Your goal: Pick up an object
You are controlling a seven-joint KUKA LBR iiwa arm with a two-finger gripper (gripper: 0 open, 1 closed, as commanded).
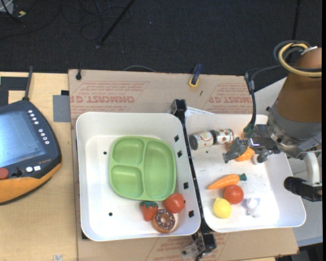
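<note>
Hovering over the right bin, the gripper touches an orange piece. Whether it's pinching, I can't tell. It may nudge the bottle.

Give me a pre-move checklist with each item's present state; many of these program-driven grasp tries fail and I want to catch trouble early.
1. Gripper is over the right bin, where the targets lie: ok.
2. An orange object lies right at the gripper as a candidate: ok.
3. That object sits between the fingers: cannot tell, the gripper partly covers it.
4. Fingers open or shut: cannot tell.
5. Bottle lies close beside the gripper and might get bumped: not ok.
6. Carrot, tomato and lemon lie apart from the gripper, out of its way: ok.
</note>
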